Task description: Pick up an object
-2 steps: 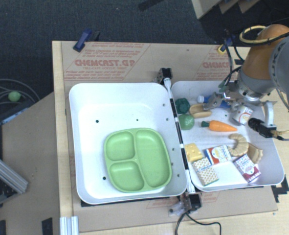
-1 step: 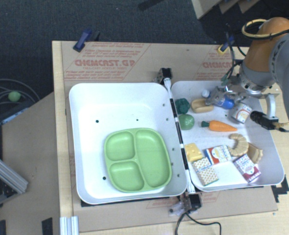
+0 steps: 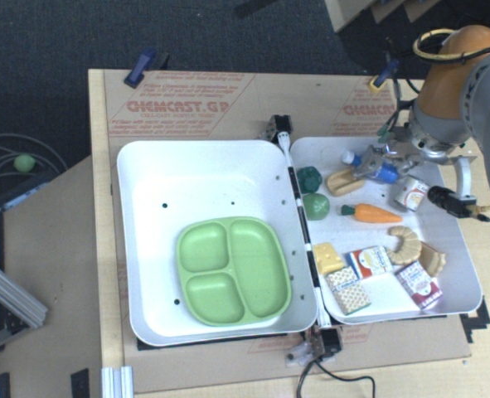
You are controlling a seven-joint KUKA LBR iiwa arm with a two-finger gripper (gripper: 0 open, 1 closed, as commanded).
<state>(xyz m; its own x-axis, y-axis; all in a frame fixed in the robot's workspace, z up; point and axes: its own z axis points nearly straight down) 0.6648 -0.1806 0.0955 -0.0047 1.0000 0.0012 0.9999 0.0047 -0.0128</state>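
My gripper hangs over the back part of the right bin, below the grey wrist and its orange band. A small blue item lies right under it, and a tan piece lies just to its left. An orange carrot lies in front of it, with a small white and red can to the carrot's right. Whether the gripper touches the blue item cannot be told.
The right bin also holds a dark green lump, a light green ball, a cheese wedge, a croissant, small boxes and a red packet. A green divided plate lies in the left bin.
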